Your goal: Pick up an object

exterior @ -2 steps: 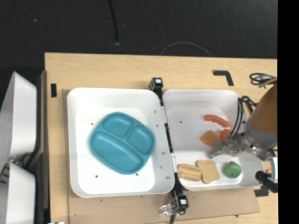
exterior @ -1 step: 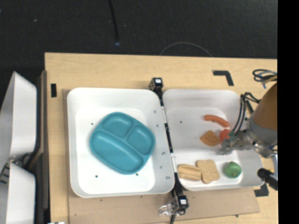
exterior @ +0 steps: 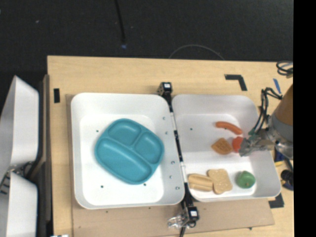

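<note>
In the right bin (exterior: pixel 207 105) lie an orange-red sausage (exterior: pixel 228 127), a brown waffle-like piece (exterior: pixel 222 146), a small red object (exterior: pixel 238 142), a tan bread roll (exterior: pixel 199 182), a tan cracker slice (exterior: pixel 219 180) and a green ball (exterior: pixel 245 179). My gripper (exterior: pixel 248 146) reaches in from the right at the bin's right side, its dark fingers right next to the small red object. Whether they close on it is not visible.
The left bin (exterior: pixel 89 112) holds a teal divided plate (exterior: pixel 129 150). A black clip (exterior: pixel 165 88) sits at the top of the seam between the bins and another fitting (exterior: pixel 183 218) at the bottom. Cables hang by the arm at the right.
</note>
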Robot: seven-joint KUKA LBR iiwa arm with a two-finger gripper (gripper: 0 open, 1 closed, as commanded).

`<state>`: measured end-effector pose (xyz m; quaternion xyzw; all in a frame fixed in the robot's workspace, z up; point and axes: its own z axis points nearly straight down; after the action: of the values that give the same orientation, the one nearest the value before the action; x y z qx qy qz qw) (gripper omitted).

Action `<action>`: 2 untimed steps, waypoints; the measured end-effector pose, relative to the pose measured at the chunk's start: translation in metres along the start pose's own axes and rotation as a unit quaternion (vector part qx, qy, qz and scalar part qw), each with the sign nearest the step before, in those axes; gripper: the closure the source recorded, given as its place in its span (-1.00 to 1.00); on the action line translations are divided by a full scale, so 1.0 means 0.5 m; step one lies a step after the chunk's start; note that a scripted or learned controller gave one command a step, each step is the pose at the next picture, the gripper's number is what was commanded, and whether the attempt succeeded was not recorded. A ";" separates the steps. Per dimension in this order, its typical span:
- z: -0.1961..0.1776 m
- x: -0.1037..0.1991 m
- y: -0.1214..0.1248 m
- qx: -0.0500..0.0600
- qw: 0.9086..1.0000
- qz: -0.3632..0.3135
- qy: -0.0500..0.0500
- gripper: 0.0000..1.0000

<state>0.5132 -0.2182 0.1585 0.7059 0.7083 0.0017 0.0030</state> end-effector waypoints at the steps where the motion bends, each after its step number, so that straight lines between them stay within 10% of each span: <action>1: -0.128 0.004 0.012 -0.001 1.000 -0.001 -0.001 1.00; 2: -0.217 0.002 0.016 0.000 1.000 -0.001 0.000 1.00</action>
<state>0.5205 -0.2171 0.2671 0.7053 0.7089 0.0017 0.0035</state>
